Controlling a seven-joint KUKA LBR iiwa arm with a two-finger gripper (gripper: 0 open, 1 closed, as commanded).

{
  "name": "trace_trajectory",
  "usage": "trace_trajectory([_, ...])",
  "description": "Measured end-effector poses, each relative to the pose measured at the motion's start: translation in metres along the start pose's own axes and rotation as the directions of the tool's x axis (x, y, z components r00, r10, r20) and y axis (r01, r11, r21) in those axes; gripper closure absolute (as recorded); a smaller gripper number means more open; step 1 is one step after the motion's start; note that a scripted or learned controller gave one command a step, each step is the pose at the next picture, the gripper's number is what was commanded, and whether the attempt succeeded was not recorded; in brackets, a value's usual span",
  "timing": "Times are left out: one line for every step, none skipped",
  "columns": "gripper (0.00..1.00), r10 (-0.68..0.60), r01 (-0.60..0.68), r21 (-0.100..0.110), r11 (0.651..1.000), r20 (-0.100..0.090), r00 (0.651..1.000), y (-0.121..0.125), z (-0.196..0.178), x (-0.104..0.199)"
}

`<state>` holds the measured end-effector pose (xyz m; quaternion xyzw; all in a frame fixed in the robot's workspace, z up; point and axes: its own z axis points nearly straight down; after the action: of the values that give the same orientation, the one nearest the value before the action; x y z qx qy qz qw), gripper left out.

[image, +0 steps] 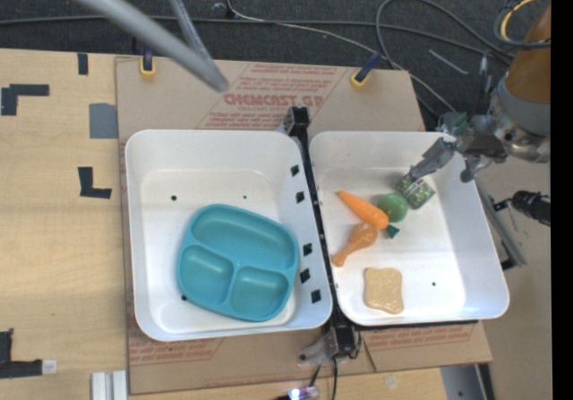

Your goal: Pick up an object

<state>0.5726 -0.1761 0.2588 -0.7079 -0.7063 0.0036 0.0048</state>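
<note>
Hovering fingers, state unclear | green round toy | orange carrot

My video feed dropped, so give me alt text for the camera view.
The gripper reaches into the right bin beside a green object, a carrot, a chicken drumstick and a bread slice. The left bin holds a teal divided plate.

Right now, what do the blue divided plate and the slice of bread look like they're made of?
The blue divided plate looks like moulded plastic, matte to satin: one even teal colour, with soft rounded compartment ridges. The bread slice is probably toy food, plastic or foam: flat tan colour, smooth edge; which one is unclear.
</note>
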Motion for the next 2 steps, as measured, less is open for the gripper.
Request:
trace_trajectory([0.0, -0.003, 0.003, -0.011, 1.0, 0.002, 1.0, 0.002, -0.006, 0.0])
trace_trajectory([0.0, -0.002, 0.002, -0.005, 1.0, 0.002, 1.0, -0.008, 0.047, 0.0])
